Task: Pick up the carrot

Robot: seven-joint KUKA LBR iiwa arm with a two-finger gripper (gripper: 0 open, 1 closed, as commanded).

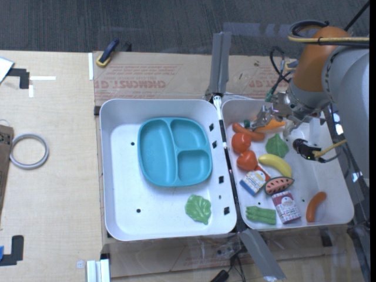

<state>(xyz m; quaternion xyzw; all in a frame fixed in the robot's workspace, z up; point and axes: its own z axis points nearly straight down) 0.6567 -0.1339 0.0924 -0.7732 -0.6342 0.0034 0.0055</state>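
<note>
The carrot, orange with a bit of green at its left end, is at the back of the right bin. My gripper hangs right over it, reaching in from the right, and its fingers are closed on the carrot's right part. The carrot's left tip sticks out over a long red pepper. The grey arm with its orange band rises behind the gripper.
Packed around the carrot in the right bin are a green leaf, two tomatoes, a banana, a watermelon slice, small cartons, a green bean pod and a sausage. The left bin holds a blue divided plate and a lettuce piece.
</note>
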